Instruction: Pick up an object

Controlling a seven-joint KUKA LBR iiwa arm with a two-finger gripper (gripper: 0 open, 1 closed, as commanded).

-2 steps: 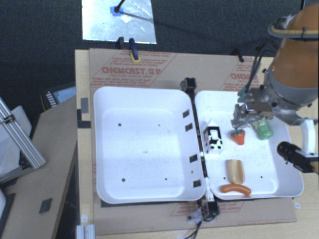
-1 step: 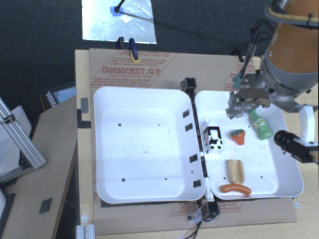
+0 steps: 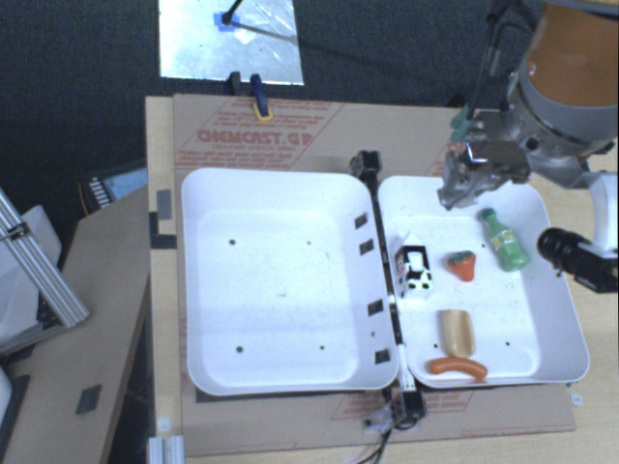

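Observation:
The right bin (image 3: 551,341) holds several small items. A green bottle (image 3: 503,240) lies near its far right side. An orange-red strawberry-like toy (image 3: 463,265) sits in the middle. A black-and-white cow figure (image 3: 416,270) stands close to the left wall. A tan bread roll (image 3: 457,332) lies toward the front, and a red sausage (image 3: 457,366) lies by the front rim. My gripper (image 3: 456,195) hovers over the bin's far edge, up and left of the bottle, with nothing seen in it.
The left bin (image 3: 280,278) adjoins the right one along a black hinge strip (image 3: 382,278). Both rest on a cardboard sheet (image 3: 261,133). A shiny metal plate (image 3: 230,25) lies beyond the bench. An aluminium rail (image 3: 34,269) stands at the left.

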